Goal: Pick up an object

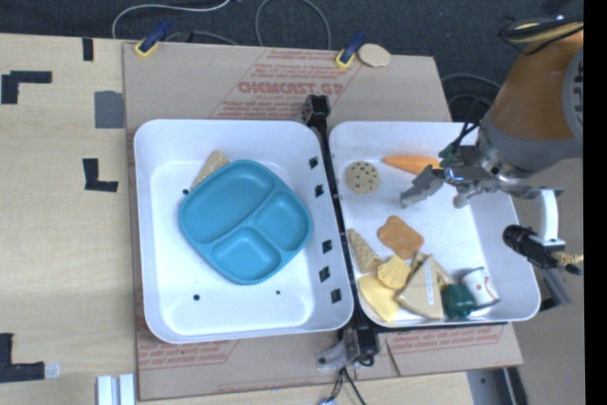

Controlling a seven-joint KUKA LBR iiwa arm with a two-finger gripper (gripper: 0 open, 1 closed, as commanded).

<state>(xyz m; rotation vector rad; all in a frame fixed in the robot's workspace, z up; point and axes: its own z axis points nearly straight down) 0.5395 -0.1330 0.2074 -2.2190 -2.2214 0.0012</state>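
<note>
My gripper (442, 193) hangs over the middle of the right bin (493, 232), its fingers (417, 193) spread open with nothing between them. An orange carrot piece (410, 164) lies just up and left of the gripper. A round tan cracker (361, 176) sits further left. Below the gripper is a brown toast piece (400, 236). Along the bin's front edge lie yellow cheese pieces (379, 289), a pale wedge (423, 291) and a green and white can (469, 291).
The left bin (156, 204) holds a blue divided plate (247, 220) with a tan piece (211, 168) tucked under its far edge. A black divider (327, 204) runs between the bins. A tan disc (376, 56) lies on the cardboard behind them.
</note>
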